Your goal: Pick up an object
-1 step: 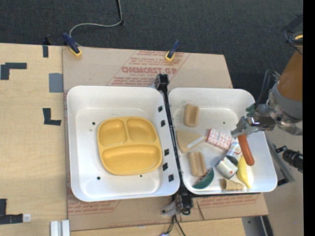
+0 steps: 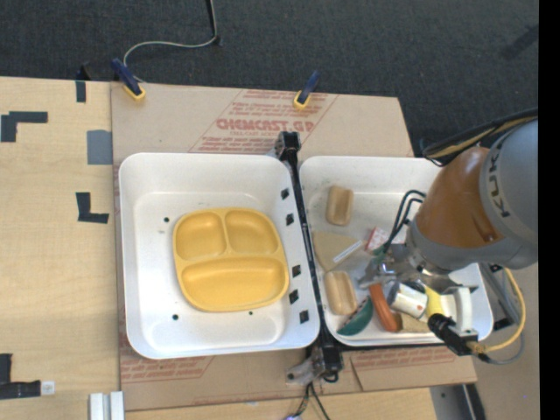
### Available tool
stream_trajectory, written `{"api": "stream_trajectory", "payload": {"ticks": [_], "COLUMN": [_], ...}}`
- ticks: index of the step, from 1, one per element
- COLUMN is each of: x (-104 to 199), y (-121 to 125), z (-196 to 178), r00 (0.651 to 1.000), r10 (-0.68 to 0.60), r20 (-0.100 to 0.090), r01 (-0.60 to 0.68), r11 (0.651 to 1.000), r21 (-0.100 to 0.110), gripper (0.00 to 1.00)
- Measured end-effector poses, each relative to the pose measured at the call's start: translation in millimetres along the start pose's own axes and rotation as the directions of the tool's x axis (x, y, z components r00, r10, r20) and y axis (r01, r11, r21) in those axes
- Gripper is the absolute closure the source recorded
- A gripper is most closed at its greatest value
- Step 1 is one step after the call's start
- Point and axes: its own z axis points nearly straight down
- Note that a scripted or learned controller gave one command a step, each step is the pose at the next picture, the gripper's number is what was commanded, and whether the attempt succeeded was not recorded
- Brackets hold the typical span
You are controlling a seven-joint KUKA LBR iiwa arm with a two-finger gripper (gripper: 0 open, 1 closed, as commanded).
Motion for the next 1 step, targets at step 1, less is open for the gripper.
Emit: {"api": "stream_trajectory", "payload": {"ticks": [1], "x": [0.3], "y": [0.1], "z": [-9.5], "r00": [1.0], "r10": [0.0], "r20": [-0.002], "r01": [0.0], "r11": [1.0], "r21": [0.001], "gripper": [1.0]}}
